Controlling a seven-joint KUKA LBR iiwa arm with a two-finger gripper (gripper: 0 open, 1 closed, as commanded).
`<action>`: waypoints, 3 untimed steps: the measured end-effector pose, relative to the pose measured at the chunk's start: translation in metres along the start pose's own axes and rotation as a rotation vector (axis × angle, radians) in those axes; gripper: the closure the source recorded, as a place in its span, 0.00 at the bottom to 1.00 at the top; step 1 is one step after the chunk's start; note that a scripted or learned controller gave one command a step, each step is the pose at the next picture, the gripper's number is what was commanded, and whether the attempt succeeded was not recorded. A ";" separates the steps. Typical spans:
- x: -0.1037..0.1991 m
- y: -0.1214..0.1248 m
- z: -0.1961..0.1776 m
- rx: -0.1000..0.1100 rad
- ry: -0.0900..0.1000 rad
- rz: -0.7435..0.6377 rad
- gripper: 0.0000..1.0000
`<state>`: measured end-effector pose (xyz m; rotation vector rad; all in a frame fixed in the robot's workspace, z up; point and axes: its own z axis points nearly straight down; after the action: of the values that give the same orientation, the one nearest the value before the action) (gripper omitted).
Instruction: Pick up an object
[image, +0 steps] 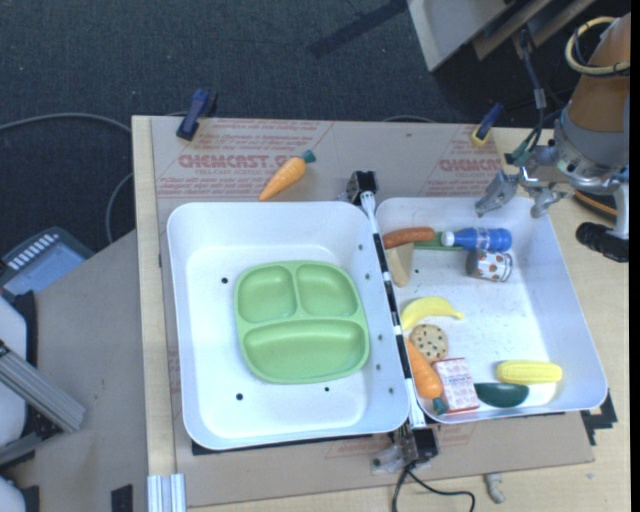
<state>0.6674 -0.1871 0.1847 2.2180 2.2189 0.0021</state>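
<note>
White plastic forms both shallow bins: the left bin (200, 300) carries a green divided plate (300, 322), while the right bin (560, 310) is crowded with small toys from which one is to be picked. Along its far side a sausage (408, 237), a blue bottle (478, 239) and a small can (490, 265) are seen lying close together; nearer, a banana (432, 311), a cookie (429, 341), a carrot (424, 375), a red box (455, 385), a corn cob (529, 372) and a dark green piece (500, 395) are packed along the near edge. An orange carrot toy (282, 176) is left on the surface beyond the bins. A failed grasp is judged likely if the descent is made between bottle and can, since one could be knocked or rolled aside, or both caught at once; a pinch against the bin wall is also possible. The gripper (520, 198) is held over the far right corner of the right bin, raised above the toys, with the wrist pointed downward and the arm reaching in from the right. The fingers are spread apart, with nothing between them.
</note>
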 end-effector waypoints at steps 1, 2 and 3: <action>0.015 0.001 0.072 -0.002 0.001 -0.002 0.00; -0.034 -0.001 0.040 0.000 -0.001 0.000 0.00; 0.011 -0.001 0.082 0.000 0.000 0.000 0.00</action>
<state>0.6671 -0.1760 0.1028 2.2181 2.2192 0.0015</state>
